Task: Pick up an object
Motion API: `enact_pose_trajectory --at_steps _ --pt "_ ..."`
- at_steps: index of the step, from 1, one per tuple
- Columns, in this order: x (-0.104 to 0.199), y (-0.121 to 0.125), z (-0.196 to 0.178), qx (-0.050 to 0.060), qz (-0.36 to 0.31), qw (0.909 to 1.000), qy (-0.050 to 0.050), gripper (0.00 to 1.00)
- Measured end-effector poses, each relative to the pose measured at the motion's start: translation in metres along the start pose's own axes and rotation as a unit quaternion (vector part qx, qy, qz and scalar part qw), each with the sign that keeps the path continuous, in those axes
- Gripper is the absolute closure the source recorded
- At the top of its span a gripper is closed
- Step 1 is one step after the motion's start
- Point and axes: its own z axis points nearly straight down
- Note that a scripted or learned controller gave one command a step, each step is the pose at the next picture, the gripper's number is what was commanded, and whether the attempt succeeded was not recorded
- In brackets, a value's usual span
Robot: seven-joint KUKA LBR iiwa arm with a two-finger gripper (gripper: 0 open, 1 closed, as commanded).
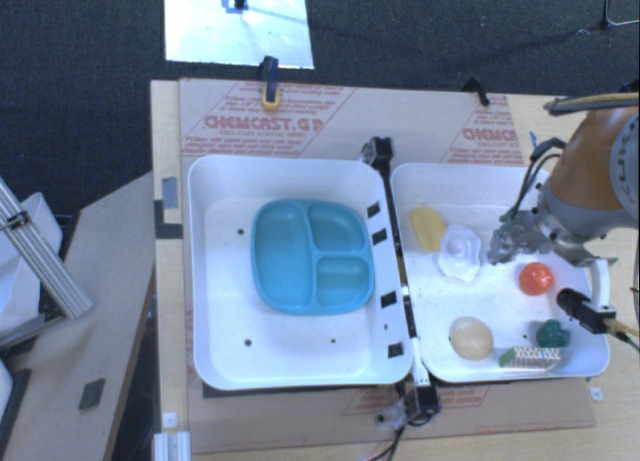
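In the right bin (440, 177) lie a yellow piece (428, 228), a clear plastic object (459, 252), an orange-red ball (536, 278), a beige egg-shaped object (471, 338), a dark green object (552, 333) and a small patterned block (530, 356). My gripper (503, 245) hangs low over this bin, just right of the clear object and left of and above the ball. The arm (600, 174) comes in from the right. I see nothing between the fingers.
The left bin (215, 199) holds a blue divided plate (310, 255). A black clip-lined divider (392, 259) separates the bins. A cardboard sheet (300, 119) lies under them. A metallic rack (35, 249) stands at the far left.
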Motion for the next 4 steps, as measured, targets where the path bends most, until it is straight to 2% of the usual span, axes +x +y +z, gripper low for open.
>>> enact_pose_trajectory --at_steps 1,4 --pt "0.006 0.008 -0.06 -0.001 -0.002 1.0 0.0 1.0" --pt "0.002 0.021 -0.186 -0.001 -0.003 1.0 0.0 1.0"
